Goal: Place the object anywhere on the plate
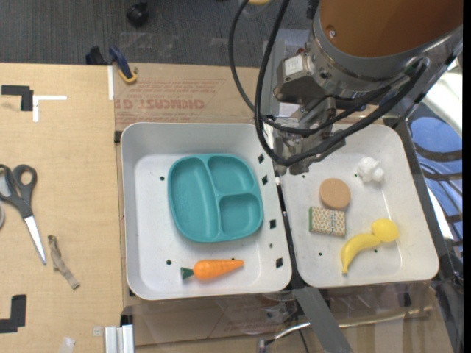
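Here, a teal three-compartment plate point(195, 197) beside an orange carrot point(217, 268); jaws' state indiscernible.

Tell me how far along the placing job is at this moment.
Nothing looks placed: the teal plate holds no object. The carrot lies beside it in the left bin; the banana, brown disc and patterned block lie in the right bin. The gripper hangs between the bins. Picking and placing remain.

Scissors point(24, 201) lie on the cardboard bench point(59, 145) left of the bins, beside a tape scrap point(62, 263).
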Motion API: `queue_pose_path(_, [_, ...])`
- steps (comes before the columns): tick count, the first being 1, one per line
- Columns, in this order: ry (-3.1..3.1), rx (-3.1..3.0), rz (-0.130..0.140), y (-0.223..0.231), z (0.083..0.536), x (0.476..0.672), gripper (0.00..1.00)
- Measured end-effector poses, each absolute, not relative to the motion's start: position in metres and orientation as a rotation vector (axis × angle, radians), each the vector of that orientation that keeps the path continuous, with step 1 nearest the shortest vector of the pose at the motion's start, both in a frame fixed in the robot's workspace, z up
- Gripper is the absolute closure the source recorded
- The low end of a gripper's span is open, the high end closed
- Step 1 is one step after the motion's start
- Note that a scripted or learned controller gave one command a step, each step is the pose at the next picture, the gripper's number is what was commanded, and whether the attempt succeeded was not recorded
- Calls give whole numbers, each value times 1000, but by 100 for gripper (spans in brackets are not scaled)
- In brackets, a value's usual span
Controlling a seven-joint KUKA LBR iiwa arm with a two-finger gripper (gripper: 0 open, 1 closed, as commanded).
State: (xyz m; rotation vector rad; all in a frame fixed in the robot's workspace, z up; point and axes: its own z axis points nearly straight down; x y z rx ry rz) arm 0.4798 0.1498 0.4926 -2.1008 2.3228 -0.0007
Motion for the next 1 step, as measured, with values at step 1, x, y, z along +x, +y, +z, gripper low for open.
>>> queue_pose_path(1, [1880,-2504,-3,145,493,480,100])
